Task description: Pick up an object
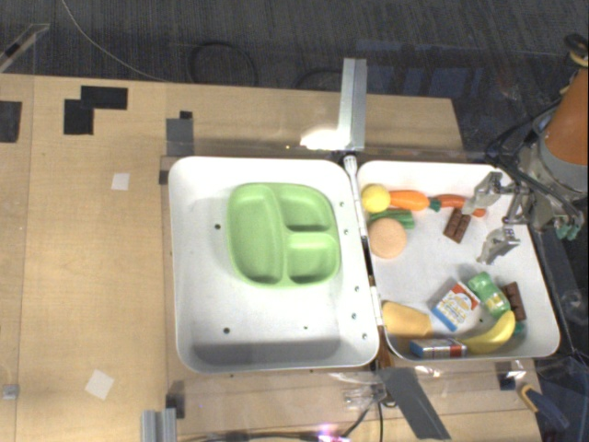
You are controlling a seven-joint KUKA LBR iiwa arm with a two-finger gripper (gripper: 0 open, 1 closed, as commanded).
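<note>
**Inspector:** Reporting on the arm's pose. The arm [566, 132] is reaching in from the right, its orange band showing at the upper right edge of the view. The gripper [494, 217] is hanging over the right side of the right bin [543, 274], pointing leftward and down into it.

**Clerk:** And the fingers?

**Inspector:** The fingers [485, 190] are standing apart, one nearer the bin's back wall and the other nearer the front. Nothing is sitting between them; white bin floor is showing in the gap.

**Clerk:** Where are the objects lying?

**Inspector:** All in the right bin. A small brown block [456, 225] is lying just to the left of the gripper, apart from it. Along the back, a yellow ball [374, 198] is resting beside an orange carrot [410, 200], with a round tan piece [387, 238] just in front of them. At the front, a banana [490, 333] is curving along the wall, with a blue and white carton [453, 306] and a green item [486, 290] lying close to it, and a yellowish wedge [406, 319] to their left.

**Clerk:** The left bin?

**Inspector:** The left bin [198, 274] is holding a green divided tray [282, 232], lying flat near its centre.
</note>
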